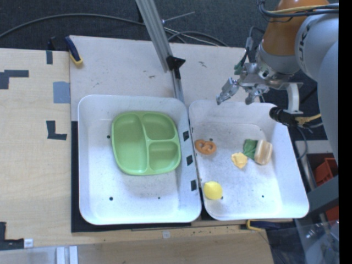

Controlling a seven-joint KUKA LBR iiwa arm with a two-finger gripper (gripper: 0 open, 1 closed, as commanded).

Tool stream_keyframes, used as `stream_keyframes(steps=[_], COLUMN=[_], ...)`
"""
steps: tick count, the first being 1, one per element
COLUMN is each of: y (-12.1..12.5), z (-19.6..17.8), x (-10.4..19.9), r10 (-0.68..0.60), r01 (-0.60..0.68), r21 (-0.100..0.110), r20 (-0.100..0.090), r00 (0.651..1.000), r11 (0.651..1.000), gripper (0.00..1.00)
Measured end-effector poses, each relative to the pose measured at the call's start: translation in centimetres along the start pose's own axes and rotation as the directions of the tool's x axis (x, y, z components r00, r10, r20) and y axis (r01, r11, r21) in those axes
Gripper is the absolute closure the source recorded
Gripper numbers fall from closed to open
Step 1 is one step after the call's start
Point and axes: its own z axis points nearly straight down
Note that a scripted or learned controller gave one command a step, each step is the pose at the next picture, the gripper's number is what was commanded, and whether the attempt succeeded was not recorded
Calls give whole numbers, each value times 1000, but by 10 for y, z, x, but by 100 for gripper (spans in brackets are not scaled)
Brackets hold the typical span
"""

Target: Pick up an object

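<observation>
**Operator:** Where did you have the arm when this was taken?

**Observer:** Your arm [308, 32] reached in from the right, and its gripper [240, 92] hung over the far edge of the right bin [286, 197]. You could see the two fingers spread apart, so the jaws were released with nothing between them.

**Operator:** And the things I could have picked?

**Observer:** You had them all lying in the right bin, apart from the gripper. An orange pretzel-shaped piece [205, 146] sat close to the bin's left wall. A yellow ball-like object [213, 190] lay nearer the front, also on the left. Toward the middle you had a small yellow piece [240, 160], and just beside it a green item [251, 147] touching a tan, bread-like object [263, 152].

**Operator:** What about the other bin?

**Observer:** Your left bin [93, 191] held a green divided plate [146, 142] with three compartments, lying flat near the centre.

**Operator:** Anything else on the worktop?

**Observer:** You had a slanted metal rail [155, 26] running down from the top to where the two bins meet, and a yellow-and-blue clamp [73, 50] sat at the far left corner of the pale board.
</observation>
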Motion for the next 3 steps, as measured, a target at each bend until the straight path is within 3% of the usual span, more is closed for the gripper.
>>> stream_keyframes(steps=[1, 3], y=[0, -13], z=[0, 93], x=[0, 3], r10=[0, 1], r01=[0, -1], r21=[0, 6], r20=[0, 1], r00=[1000, 1000], r11=[1000, 1000], gripper=[0, 0])
